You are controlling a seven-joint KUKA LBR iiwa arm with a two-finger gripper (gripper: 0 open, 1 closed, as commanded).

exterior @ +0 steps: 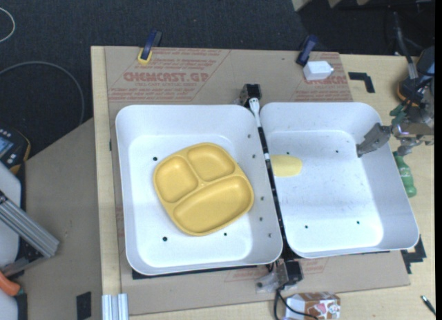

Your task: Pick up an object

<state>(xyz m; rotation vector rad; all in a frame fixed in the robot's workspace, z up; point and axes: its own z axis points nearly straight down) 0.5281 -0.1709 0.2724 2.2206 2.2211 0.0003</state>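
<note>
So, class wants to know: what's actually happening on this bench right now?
A robot arm is reaching in from the right, its gripper poised over the right edge of the right bin. It holds nothing yet. The nearest candidate to pick is a small pale yellow object lying at that bin's left side. A yellow divided plate sits in the left bin, untouched.

Both bins are plain white: the left bin (pixel 131 173) and the right bin (pixel 387 222), each dotted with a few small black spots. A yellow divided tray (pixel 202 187) lies in the left one; a paler yellow piece (pixel 286 166) in the right. The bench (pixel 207 77) is tan (red lettering at the far side).
</note>
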